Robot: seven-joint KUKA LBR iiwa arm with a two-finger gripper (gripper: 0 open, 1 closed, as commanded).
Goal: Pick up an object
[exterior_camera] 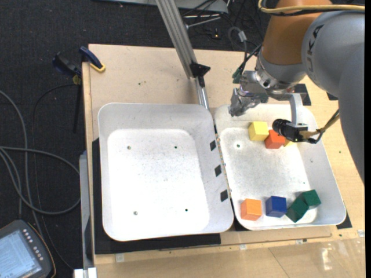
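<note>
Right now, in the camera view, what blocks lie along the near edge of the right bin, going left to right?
Orange block → blue block → two green blocks, which touch and overlap, so their order between themselves is unclear.

The pale wooden worktop (145, 74) is the landmark. A blue and yellow clamp (87, 58) grips its far left corner. A slanted metal pole (177, 30) crosses its far edge and ends in a black bracket (199, 70). Black cables (29, 155) loop over the dark floor to its left, and a handheld screen (20, 251) lies off its near left corner.
</note>
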